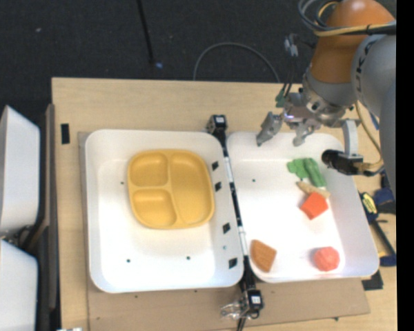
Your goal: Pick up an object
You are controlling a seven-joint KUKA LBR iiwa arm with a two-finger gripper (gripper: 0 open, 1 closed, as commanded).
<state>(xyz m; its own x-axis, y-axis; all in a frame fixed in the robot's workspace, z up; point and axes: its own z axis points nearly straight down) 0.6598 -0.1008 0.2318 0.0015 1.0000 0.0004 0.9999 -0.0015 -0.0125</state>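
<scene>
The surface (159, 102) is pale tan wood against a black floor. Both bins are plain white: the left bin (110, 254) carries a mustard-yellow divided plate (170, 187), the right bin (276, 198) a green piece (306, 169), an orange block (314, 205), a brown-orange wedge (263, 255) and a pinkish-red ball (326, 258). The arm (345, 40) is grey with orange.

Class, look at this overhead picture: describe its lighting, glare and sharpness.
Camera view: even light, soft shadows; the two white bins are near overexposed, detail washed out; the yellow divided plate is reasonably sharp; the gripper and orange wrist band look slightly soft; the floor behind is dark.
</scene>
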